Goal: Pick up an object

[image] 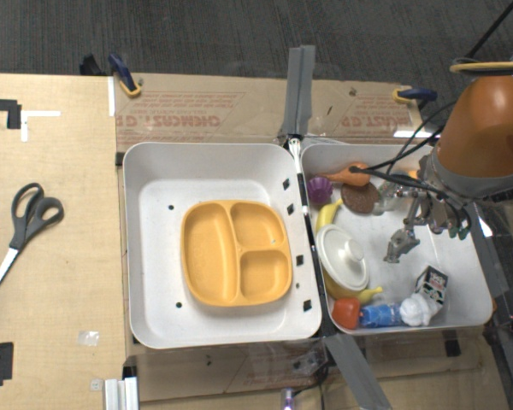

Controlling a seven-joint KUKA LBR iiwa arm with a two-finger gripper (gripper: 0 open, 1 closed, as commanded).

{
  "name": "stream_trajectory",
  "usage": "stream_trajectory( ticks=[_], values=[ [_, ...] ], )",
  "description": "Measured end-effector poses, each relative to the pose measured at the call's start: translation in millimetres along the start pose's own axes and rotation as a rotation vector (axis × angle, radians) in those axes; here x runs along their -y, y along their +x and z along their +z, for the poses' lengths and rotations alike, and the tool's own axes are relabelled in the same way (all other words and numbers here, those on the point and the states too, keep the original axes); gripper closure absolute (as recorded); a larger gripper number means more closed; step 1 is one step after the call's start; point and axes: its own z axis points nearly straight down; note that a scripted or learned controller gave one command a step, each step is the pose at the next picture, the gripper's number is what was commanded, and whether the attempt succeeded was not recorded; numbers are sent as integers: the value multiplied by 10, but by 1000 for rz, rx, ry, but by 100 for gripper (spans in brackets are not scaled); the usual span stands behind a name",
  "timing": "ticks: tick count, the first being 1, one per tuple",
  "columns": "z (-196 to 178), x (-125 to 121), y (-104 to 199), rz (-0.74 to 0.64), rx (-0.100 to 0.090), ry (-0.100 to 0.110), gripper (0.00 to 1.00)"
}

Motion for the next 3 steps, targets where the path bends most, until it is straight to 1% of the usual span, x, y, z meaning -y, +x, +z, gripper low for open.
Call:
stream_trajectory(
  ticks=[1,2,3],
  values=[
    [482,-235,-711,65,0,0,0],
    [497,-333,-751,57,6,1,0],
    [-905,490,-803,91,3,1,0]
  ],
)
